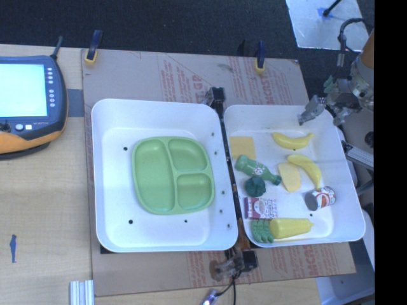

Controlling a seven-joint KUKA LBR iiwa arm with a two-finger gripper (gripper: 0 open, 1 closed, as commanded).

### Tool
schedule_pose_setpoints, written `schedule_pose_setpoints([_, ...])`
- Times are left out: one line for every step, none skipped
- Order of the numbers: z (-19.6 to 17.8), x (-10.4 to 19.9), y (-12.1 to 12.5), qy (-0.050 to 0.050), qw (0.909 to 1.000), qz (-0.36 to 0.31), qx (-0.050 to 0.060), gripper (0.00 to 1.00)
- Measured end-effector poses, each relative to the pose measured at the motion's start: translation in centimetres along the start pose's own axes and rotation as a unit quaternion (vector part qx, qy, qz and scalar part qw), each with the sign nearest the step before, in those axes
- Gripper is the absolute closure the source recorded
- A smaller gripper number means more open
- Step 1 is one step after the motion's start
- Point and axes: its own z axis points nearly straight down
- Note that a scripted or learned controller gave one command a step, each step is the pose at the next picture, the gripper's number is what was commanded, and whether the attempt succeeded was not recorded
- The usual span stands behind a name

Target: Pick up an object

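1. The wooden worktop (44,196) carries two shallow white bins; the left bin (108,170) holds a green divided plastic tray (172,174).
2. The right bin (346,230) holds the toys, among them a curved yellow plastic banana (292,140).
3. The grey metal claw (311,113) hovers over that bin's far edge, carrying nothing; whether it is spread, I cannot tell.
4. Judged step: approach. Next it must descend onto the nearby banana.

tray (173,174) in left bin (108,170) | bananas (292,140) in right bin (346,218)

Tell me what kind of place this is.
Likely a robot test bench: two clamped white bins, toy food such as a banana, a teach pendant, and the arm's pincer.
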Motion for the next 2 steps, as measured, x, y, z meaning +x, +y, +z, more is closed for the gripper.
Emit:
schedule_pose_setpoints([10.8, 1.3, 2.1, 0.0, 1.0, -0.001, 0.002, 0.0])
schedule_pose_setpoints([13.4, 4.5, -7.4, 0.0, 1.0, 0.0, 0.001, 0.0])
